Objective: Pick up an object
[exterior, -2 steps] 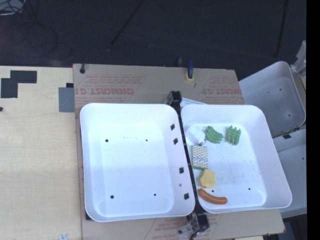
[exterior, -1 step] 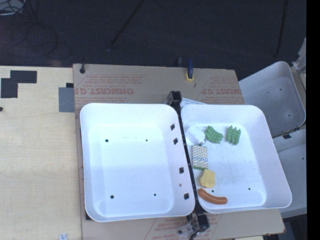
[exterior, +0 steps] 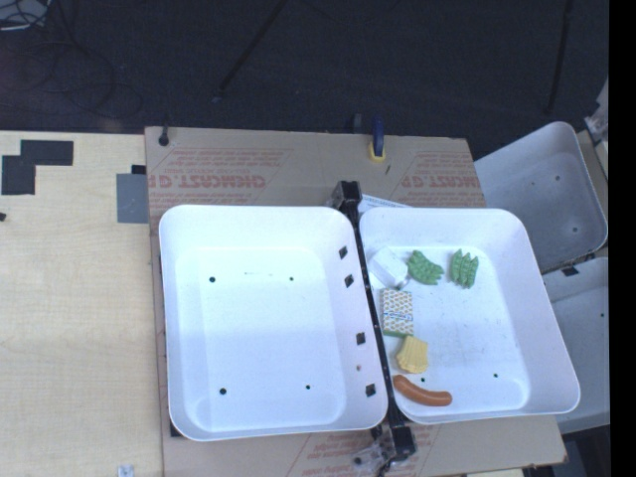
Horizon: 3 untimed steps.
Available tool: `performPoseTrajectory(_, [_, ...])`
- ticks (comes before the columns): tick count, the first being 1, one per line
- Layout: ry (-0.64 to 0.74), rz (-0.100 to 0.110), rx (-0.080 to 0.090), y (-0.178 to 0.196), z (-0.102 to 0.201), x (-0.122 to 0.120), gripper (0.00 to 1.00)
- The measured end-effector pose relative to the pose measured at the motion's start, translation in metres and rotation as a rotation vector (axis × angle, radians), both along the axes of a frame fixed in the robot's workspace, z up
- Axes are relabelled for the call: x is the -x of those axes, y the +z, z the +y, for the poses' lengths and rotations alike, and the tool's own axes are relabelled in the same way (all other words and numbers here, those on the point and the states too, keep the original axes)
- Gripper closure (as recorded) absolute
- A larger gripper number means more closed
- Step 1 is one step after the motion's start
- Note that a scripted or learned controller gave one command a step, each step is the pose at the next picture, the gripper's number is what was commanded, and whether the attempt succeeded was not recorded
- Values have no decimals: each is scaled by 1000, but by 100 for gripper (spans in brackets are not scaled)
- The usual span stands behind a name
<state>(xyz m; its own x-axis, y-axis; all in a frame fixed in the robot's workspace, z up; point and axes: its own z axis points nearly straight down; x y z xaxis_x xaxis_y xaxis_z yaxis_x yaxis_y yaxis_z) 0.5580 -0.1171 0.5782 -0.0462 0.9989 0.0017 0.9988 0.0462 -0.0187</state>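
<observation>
- White left bin (exterior: 258, 316) sits on the bench.
- Right bin (exterior: 497, 366) touches it along the middle edge.
- Near this edge lie a white piece (exterior: 388, 264), a patterned block (exterior: 397, 309), a yellow piece (exterior: 413, 354) and a sausage (exterior: 422, 395).
- Two green pieces (exterior: 425, 267) (exterior: 464, 267) lie further right, side by side.
</observation>
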Motion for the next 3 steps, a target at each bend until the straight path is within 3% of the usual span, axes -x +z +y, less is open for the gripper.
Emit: performPoseTrajectory(3, [14,5,-2,28,3,-2,100])
